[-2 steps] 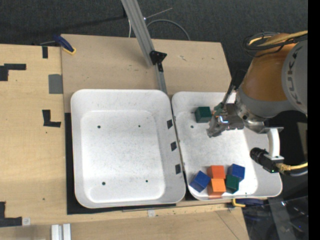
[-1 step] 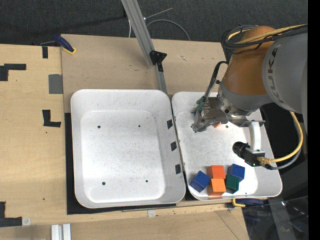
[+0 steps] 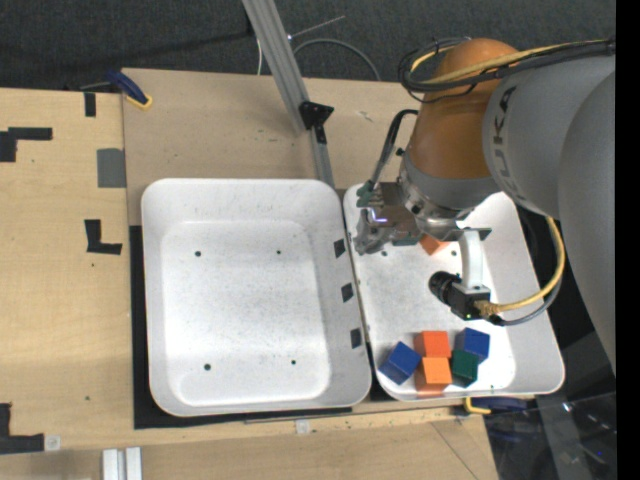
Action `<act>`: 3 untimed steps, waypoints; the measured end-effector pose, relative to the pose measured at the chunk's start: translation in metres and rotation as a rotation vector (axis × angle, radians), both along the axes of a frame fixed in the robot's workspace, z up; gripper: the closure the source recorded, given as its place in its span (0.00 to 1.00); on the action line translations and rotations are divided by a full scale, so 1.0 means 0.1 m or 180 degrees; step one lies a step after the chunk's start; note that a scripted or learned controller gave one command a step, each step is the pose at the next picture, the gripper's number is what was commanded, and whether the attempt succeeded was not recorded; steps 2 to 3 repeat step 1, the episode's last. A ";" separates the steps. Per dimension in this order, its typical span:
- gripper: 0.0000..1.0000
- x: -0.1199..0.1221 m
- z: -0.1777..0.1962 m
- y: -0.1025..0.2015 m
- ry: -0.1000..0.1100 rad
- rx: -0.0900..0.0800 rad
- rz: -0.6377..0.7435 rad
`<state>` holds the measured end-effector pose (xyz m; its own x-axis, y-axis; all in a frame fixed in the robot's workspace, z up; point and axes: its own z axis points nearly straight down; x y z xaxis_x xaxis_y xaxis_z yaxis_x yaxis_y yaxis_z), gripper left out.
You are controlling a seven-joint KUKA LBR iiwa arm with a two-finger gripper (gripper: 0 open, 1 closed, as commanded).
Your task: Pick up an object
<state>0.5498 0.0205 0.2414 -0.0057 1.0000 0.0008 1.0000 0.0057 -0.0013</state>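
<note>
My gripper [image 3: 375, 230] hangs low over the upper left part of the right bin [image 3: 535, 363], close to its left wall. An orange piece [image 3: 431, 244] peeks out just under the wrist, to the right of the gripper. Several small blocks cluster near the bin's front edge: a blue block [image 3: 401, 361], two orange blocks [image 3: 435, 344] [image 3: 436, 371], a green block [image 3: 464, 367] and another blue block [image 3: 475, 343]. They lie well below the gripper and apart from it.
The left bin [image 3: 240, 298] lies beside the right one, sharing a raised rim. A slanted metal pole [image 3: 285, 63] crosses behind the bins. The grey arm and orange band [image 3: 465, 118] cover the right bin's far end. A black cable [image 3: 520, 303] loops beside the wrist.
</note>
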 end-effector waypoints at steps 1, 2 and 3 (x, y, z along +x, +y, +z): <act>1.00 0.15 0.07 0.50 -0.0002 0.0004 0.0003; 1.00 0.15 0.07 0.50 -0.0002 0.0004 0.0003; 1.00 0.15 0.07 0.50 -0.0002 0.0004 0.0003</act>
